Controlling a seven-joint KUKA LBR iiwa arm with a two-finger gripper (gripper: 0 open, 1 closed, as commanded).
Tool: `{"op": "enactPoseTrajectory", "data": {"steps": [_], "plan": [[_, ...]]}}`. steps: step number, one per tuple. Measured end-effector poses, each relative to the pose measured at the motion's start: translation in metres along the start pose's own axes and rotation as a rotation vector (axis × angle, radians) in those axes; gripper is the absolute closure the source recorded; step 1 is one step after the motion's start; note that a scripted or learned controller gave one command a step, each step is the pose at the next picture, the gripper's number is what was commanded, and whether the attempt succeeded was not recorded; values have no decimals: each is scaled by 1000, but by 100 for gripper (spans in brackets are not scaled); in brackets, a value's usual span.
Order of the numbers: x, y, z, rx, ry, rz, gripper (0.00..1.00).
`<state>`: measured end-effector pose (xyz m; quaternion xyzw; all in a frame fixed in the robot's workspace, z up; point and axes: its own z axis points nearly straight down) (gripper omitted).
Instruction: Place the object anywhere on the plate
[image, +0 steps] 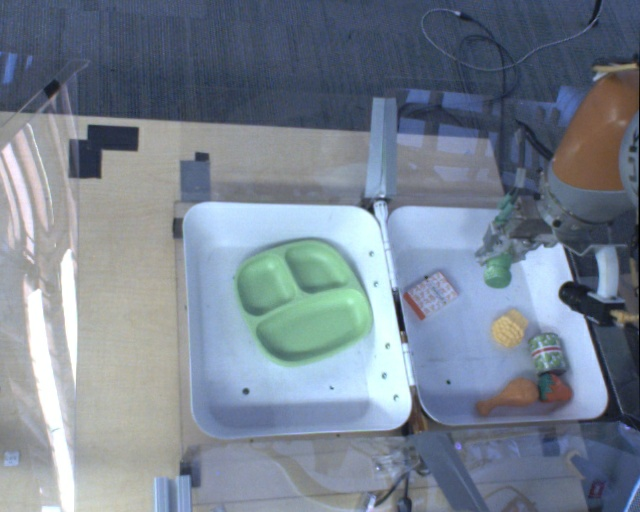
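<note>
The green divided plate (303, 300) lies bare in the left bin (215, 390), so nothing has been placed yet. The gripper (503, 243) is over the far side of the right bin (440, 400), and a small green object (497, 272) sits just below its tip. Whether the fingers are closed on it or merely above it, I cannot tell. The carry across to the plate remains. A small printed box (431, 294), corn piece (510, 327), can (547, 353) and drumstick (508, 396) lie apart in that bin.

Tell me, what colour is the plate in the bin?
Light green. The plate shows best in the camera view, lying in the left bin.
</note>
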<state>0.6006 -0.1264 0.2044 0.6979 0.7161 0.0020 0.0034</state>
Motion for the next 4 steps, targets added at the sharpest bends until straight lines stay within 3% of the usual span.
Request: {"op": "enactPoseTrajectory", "data": {"steps": [1, 2, 3, 4], "plan": [[62, -7, 10, 2, 2, -234, 100], [143, 5, 18, 2, 3, -222, 100], [224, -9, 18, 2, 4, -347, 100], [224, -9, 18, 2, 4, -346, 0]]}}
